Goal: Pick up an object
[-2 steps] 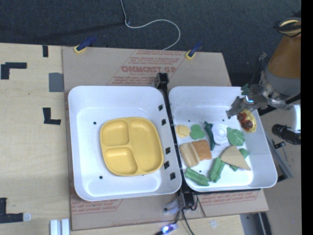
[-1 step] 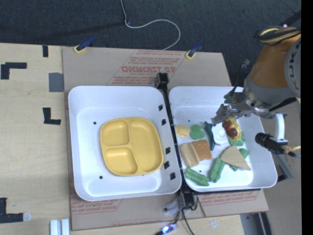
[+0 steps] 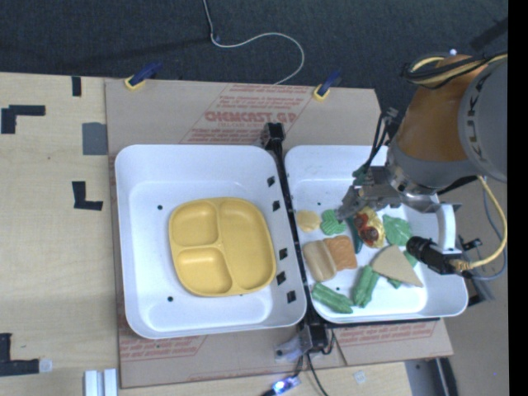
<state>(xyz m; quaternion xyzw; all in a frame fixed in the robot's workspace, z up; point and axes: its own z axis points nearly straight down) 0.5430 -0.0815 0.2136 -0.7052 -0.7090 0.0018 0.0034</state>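
The right white bin point(image 3: 318, 167) holds several toy foods. Among them are a small yellow piece point(image 3: 308, 220), a green leafy piece point(image 3: 332, 221), a bread slice point(image 3: 329, 256), a tan wedge point(image 3: 398, 266), green pods point(image 3: 332, 298) and a red and yellow piece point(image 3: 370, 228). My gripper point(image 3: 360, 207) hangs low over the middle of this bin, just above the green leafy piece and the red and yellow piece. The arm's grey wrist hides much of it.
The left white bin point(image 3: 140, 221) contains a yellow divided plate point(image 3: 221, 247). A black divider clip point(image 3: 273, 135) sits between the bins at the back. Cables trail from the arm at the right edge of the bench.
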